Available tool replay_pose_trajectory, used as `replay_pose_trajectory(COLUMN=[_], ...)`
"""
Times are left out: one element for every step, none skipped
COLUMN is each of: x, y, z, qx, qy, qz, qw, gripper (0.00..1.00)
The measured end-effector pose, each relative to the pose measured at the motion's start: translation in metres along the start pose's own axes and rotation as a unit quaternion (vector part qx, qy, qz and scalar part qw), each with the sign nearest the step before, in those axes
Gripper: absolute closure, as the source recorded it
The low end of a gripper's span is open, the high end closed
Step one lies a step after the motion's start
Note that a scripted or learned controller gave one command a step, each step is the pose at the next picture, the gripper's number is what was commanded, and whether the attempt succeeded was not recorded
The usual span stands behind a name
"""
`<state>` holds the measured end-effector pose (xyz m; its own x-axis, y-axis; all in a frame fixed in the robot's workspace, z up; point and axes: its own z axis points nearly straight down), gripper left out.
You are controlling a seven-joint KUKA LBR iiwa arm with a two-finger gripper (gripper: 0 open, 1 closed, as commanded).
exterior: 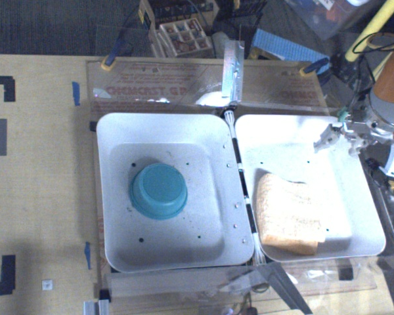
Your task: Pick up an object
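A teal bowl point(159, 190) lies upside down in the middle of the left bin point(111, 143). A tan, speckled sponge-like block point(287, 216) rests flat in the front part of the right bin point(276, 136), reaching to its front wall. My gripper point(337, 146) hangs over the far right corner of the right bin, above and to the right of the tan block and well apart from it. Its two fingers stand open with nothing between them. The arm with its orange band point(389, 77) comes in from the upper right.
A metal divider point(238, 169) runs between the two bins. Behind the bins stand a clear panel point(157, 90) and an upright metal post point(232, 77). Cables and boxes crowd the far side. Bare wooden bench point(39, 176) stretches to the left.
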<state>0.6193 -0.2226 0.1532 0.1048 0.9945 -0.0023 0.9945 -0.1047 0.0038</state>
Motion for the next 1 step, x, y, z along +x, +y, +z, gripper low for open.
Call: replay_pose_trajectory(x=[0.0112], y=[-0.0655], z=[-0.0557], qx=[0.003], qy=[0.001], qz=[0.058], qw=[0.9983], gripper=[0.0])
